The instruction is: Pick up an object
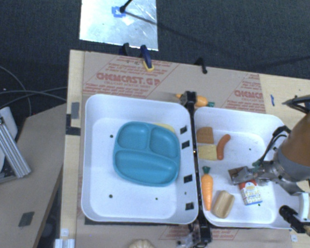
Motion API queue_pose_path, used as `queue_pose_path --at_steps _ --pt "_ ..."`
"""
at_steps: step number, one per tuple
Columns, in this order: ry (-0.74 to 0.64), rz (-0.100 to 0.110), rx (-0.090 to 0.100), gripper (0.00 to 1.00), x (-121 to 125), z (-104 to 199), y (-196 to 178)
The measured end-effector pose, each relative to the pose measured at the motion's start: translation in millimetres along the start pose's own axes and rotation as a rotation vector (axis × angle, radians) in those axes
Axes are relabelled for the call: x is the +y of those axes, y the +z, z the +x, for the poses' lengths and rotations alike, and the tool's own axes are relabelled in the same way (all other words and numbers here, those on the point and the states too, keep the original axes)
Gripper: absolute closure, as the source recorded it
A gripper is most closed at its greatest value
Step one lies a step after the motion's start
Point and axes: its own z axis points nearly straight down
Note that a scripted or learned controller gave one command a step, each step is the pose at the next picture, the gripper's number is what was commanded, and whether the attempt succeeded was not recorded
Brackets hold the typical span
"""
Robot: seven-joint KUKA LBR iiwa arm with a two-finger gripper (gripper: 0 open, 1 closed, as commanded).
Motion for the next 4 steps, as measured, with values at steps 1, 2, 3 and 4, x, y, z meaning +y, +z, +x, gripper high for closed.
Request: queue_pose_path --at_steps 1,2,3,4 --pt "0.001 -0.002 0.000 1.00 1 0 -11" --pt "-0.003 -0.005 -0.001 1.00 -3 6 -70" --pt "-0.004 -0.007 -0.002 1.00 4 6 -133" --pt "-0.004 -0.003 -0.001 1.00 5 6 -140"
